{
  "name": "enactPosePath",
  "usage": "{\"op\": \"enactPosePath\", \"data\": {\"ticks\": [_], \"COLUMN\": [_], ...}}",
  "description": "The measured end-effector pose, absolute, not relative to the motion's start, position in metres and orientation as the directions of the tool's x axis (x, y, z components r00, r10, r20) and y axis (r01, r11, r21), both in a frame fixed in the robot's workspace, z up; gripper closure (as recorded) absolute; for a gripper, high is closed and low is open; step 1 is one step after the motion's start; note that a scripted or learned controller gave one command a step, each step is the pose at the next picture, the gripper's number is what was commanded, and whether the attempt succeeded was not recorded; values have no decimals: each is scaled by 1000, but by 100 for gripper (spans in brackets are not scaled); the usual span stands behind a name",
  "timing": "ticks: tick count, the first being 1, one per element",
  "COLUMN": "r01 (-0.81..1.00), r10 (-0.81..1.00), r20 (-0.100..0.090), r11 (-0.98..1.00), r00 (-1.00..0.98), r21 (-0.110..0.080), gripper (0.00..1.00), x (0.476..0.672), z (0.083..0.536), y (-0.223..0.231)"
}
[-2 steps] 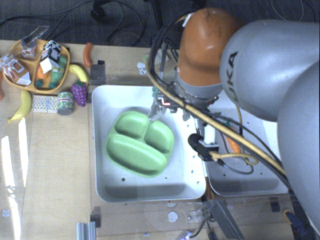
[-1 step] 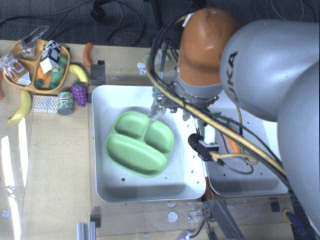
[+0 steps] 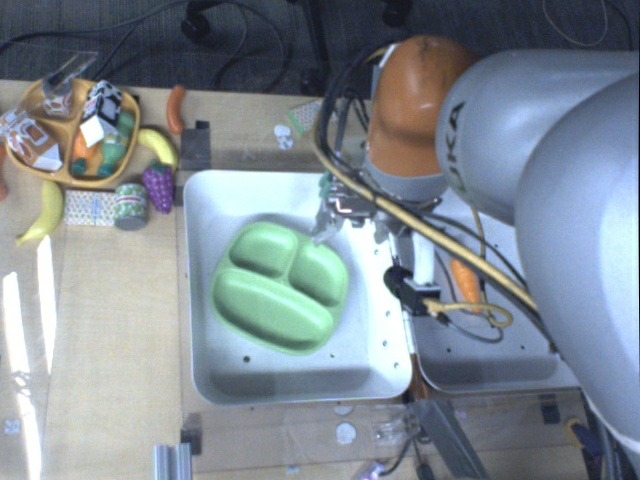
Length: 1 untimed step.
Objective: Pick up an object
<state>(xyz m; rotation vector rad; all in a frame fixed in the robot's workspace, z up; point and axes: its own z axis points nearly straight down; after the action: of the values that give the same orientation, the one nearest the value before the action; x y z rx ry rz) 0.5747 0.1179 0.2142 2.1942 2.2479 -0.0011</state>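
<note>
The grey arm (image 3: pixel 540 158) with its orange band (image 3: pixel 415 78) reaches in from the right and hangs over the seam between the two white bins. Its pincer (image 3: pixel 335 213) sits low at the back right part of the left bin (image 3: pixel 205 298), just above the upper right corner of a green divided plate (image 3: pixel 280 286). Whether it is wide or narrow I cannot tell, because the wrist and cables cover it; nothing is seen held in it. The plate lies flat in the middle of the left bin, three compartments up. In the right bin (image 3: pixel 490 368) an orange carrot (image 3: pixel 464 280) lies partly behind the arm's cables. On the desk (image 3: pixel 110 368), well to the left, stands a basket (image 3: pixel 45 103) of toy food, with a banana (image 3: pixel 45 213), purple grapes (image 3: pixel 159 188) and a small can (image 3: pixel 130 206) beside it.
</note>
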Motion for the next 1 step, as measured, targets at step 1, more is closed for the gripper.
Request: {"op": "enactPosePath", "data": {"ticks": [1], "r01": [997], "r10": [997], "r20": [0], "r11": [72], "r00": [-72], "r21": [-2], "gripper": [0], "x": [519], "z": [149], "y": [146]}}
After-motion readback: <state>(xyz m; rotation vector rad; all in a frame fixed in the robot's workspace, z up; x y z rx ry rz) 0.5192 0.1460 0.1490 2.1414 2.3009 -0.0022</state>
